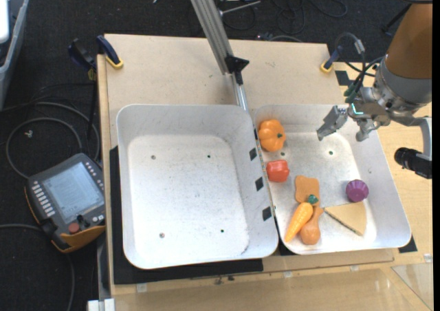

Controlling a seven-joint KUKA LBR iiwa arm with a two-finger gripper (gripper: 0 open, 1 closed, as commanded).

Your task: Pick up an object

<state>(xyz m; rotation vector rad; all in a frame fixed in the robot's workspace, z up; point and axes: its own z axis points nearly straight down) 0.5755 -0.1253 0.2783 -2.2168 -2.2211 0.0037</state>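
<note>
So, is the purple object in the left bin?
No, the purple object lies in the right bin, beside the yellow wedge.

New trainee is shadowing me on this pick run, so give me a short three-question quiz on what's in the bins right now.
1. True or false: the gripper holds the orange pumpkin.
2. Which bin has the toys: the left bin or the right bin?
3. Which lies nearest the purple toy? A) red toy B) tan wedge C) carrot

Key: 1 false, it hovers open above bare bin floor. 2 right bin. 3 B.
</note>
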